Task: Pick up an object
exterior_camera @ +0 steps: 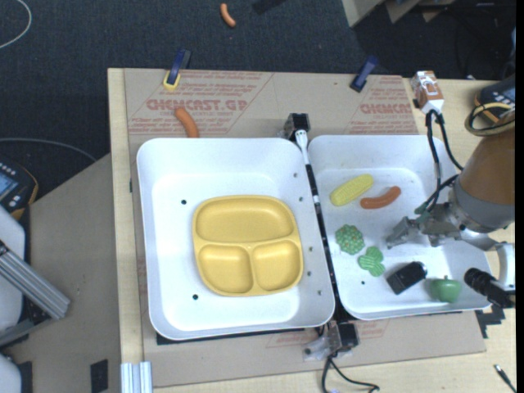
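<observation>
- Gripper [403, 234] sits low over the right bin [409, 150], reaching in from the right edge. Its metal tip is a grey blur; can't tell how far apart it stands, and nothing visibly held.
- Task names no specific object, so going by nearness. Closest candidate, my read: the black block [406, 277], just near-side of the tip, apart from it. Small, dark, boxy, long axis running left-near to right-far.
- Next: two green broccoli-like pieces, one [350, 239] left of the tip, the other [371, 260] left and slightly nearer. Lumpy, bright green, almost touching each other.
- Far side of the tip: red sausage [381, 198], long axis roughly left-right with a slight tilt; yellow corn cob [351, 190] just left of it, same orientation, ends close together.
- Green rounded piece [444, 288] at the near right corner, right beside the black block, partly under the arm [487, 178].
- Left bin [164, 219] holds a yellow compartment tray [246, 244], well apart from the tip.
- Off-bin strays: an orange sausage [187, 122] on the cardboard [246, 97] far left, another on the floor [227, 14].
- The block's slanted axis likely calls for a wrist turn before closing.
</observation>
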Robot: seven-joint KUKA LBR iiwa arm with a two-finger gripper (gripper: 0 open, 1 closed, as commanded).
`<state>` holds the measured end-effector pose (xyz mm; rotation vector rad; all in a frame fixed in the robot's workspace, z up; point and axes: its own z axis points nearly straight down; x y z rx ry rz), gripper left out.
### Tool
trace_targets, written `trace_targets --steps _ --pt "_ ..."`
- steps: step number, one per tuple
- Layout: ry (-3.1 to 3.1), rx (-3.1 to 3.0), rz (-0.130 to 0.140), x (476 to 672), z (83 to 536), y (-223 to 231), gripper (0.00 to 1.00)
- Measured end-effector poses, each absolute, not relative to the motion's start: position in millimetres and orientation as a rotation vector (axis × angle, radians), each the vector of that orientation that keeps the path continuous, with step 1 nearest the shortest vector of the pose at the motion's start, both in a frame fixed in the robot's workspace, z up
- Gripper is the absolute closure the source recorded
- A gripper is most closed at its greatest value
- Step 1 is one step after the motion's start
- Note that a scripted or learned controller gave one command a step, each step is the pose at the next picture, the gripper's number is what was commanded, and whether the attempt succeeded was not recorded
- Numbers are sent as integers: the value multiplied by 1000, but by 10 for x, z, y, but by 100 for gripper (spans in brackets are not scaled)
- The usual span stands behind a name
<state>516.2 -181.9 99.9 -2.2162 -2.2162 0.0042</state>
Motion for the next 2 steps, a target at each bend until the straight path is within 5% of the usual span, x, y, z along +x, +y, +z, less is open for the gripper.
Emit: trace_targets --steps 1,2 --pt "-2218 -2218 2 5157 834 -1811 0" --pt "-2219 -2223 0 5164 950 -1818 100"
